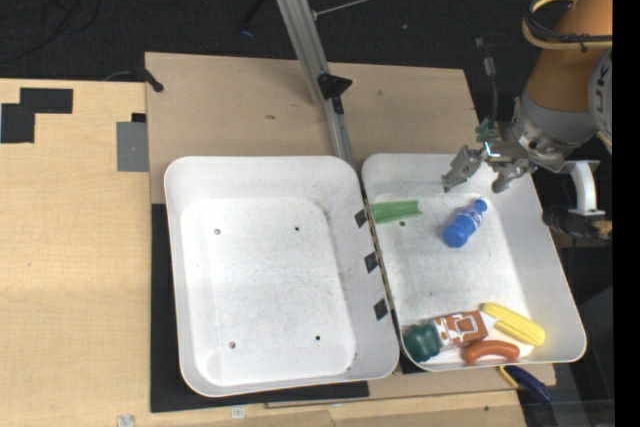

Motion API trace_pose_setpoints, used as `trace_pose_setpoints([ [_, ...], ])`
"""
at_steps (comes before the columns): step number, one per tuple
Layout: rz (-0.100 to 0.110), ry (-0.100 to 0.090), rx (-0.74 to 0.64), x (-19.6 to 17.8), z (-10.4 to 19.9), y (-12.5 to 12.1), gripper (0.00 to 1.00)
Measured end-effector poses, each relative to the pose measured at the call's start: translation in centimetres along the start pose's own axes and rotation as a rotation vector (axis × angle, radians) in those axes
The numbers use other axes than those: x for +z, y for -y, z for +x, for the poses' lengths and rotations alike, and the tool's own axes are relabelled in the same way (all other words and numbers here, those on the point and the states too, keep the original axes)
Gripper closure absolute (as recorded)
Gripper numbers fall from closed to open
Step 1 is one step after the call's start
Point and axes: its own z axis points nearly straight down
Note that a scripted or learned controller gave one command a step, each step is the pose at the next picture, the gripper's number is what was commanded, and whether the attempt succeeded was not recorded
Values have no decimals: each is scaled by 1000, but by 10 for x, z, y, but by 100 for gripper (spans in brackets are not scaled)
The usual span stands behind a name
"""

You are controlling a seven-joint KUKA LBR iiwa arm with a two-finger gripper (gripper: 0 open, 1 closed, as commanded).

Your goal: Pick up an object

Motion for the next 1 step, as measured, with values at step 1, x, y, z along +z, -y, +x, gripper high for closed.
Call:
trace_pose_setpoints([
  [1,-5,1,-3,-3,0,-1,0],
])
